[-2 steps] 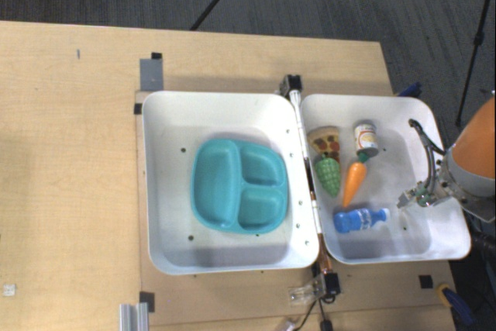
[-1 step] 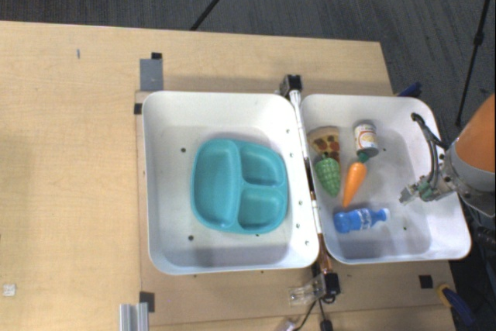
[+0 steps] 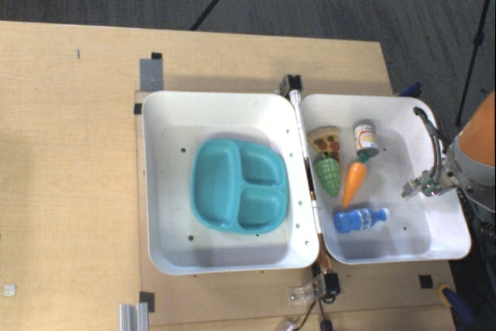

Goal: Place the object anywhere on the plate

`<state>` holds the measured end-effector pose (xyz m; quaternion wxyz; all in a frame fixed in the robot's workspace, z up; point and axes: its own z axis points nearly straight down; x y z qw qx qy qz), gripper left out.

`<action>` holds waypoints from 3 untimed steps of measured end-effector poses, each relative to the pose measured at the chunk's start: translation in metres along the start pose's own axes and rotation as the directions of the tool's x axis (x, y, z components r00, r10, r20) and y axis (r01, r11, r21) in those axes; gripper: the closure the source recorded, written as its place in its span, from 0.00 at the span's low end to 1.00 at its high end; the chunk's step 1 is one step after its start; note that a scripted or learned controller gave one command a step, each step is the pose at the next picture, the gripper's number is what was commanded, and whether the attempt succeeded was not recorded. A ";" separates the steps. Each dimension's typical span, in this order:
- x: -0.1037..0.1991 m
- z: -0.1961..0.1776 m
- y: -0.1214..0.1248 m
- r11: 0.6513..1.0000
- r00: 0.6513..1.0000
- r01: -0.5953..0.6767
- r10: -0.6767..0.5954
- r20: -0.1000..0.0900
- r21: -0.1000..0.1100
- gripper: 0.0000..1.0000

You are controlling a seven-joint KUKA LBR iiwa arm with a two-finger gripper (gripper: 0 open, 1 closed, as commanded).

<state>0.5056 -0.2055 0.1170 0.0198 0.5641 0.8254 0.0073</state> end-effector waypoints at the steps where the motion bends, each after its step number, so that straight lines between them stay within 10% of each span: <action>1: -0.030 -0.003 0.082 0.992 0.992 0.123 -0.122 -0.023 0.025 1.00; 2: -0.058 0.035 0.155 0.954 0.954 0.298 -0.298 -0.024 0.018 1.00; 3: -0.058 0.021 0.160 0.953 0.953 0.304 -0.304 -0.013 0.011 1.00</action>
